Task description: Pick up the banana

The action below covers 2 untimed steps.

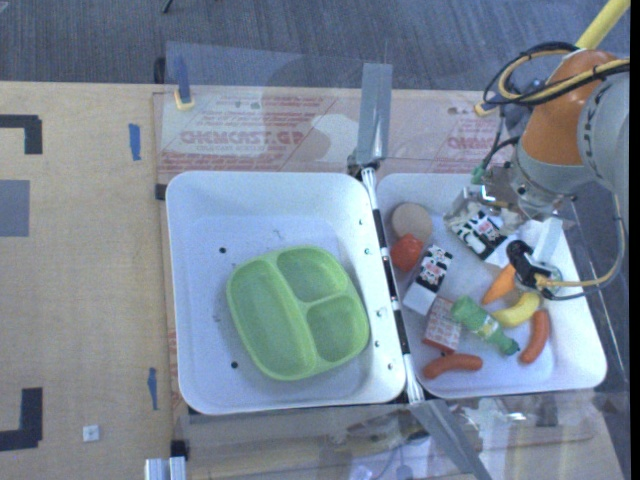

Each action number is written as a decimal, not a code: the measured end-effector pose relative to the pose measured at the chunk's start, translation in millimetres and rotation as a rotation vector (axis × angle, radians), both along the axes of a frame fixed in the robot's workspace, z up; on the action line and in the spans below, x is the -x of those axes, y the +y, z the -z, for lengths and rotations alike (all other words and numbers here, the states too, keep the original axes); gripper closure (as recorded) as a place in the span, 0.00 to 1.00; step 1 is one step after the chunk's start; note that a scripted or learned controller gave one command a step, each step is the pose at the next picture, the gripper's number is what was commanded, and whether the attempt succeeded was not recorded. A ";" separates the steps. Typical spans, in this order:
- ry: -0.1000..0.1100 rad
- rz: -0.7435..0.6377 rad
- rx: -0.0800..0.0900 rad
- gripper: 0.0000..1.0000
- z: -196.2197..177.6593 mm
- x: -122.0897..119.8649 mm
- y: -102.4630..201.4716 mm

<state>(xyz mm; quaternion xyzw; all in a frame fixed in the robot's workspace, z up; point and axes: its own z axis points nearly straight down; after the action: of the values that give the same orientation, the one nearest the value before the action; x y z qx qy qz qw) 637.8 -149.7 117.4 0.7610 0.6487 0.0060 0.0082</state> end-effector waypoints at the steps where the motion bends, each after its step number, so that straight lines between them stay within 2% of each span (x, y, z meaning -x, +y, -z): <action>1: 0.021 -0.261 0.000 0.00 -86.3 66.7 -64.4; 2: 0.016 -0.486 -0.012 0.00 31.7 141.7 -65.1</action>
<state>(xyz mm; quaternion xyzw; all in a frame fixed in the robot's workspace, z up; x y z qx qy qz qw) 496.2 -214.8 85.7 0.5826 0.8128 0.0056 -0.0035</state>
